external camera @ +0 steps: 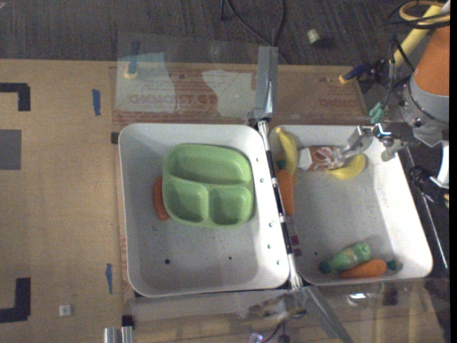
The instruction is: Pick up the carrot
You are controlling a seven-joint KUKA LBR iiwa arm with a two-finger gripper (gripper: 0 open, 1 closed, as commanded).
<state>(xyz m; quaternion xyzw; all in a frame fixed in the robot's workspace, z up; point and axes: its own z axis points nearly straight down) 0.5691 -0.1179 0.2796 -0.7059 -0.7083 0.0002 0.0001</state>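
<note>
— How far along are you?

— Nothing is lifted yet. My fingers (357, 143) hang at one o'clock over the right bin (400, 220); I cannot tell whether they are apart or together. The carrot (364, 269) lies at that bin's five o'clock corner.

— Obstacles?

— A green bottle (348, 256) touches it, and a banana (350, 167) lies under me.
</note>
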